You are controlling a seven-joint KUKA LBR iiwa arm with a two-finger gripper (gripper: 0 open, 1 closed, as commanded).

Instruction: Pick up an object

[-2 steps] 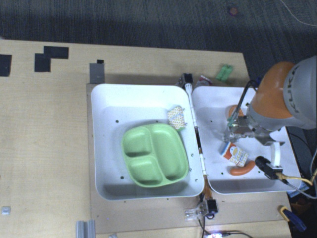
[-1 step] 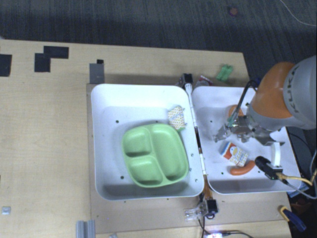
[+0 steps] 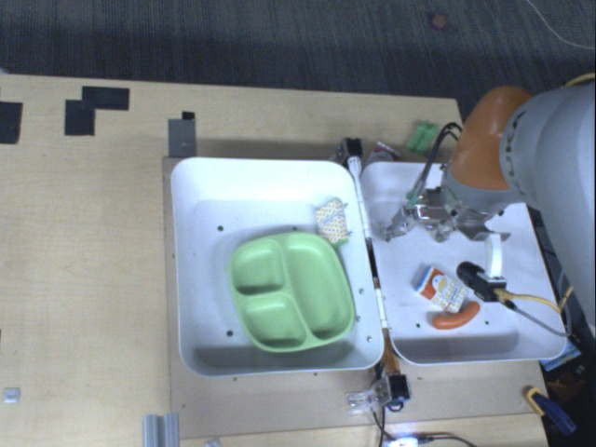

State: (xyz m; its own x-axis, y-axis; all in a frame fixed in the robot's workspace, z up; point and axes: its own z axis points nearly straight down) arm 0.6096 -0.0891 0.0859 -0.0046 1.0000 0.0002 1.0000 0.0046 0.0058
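Camera view, looking down on the bench: the gripper (image 3: 421, 220) hangs over the upper-left part of the right bin (image 3: 521, 335). Whether it is spread or pressed together cannot be told from this angle. A small orange-and-white carton (image 3: 440, 289) lies in the same bin, lower in the view than the gripper and apart from it. A reddish sausage (image 3: 454, 318) lies just beside the carton, lower still. The left bin (image 3: 200, 277) holds a green divided plate (image 3: 291, 291), and a patterned packet (image 3: 331, 220) sits at the plate's upper-right corner, close to the wall between the bins.

Black tape patches (image 3: 88, 110) on the pale bench (image 3: 84, 296), dark carpet (image 3: 233, 17) beyond
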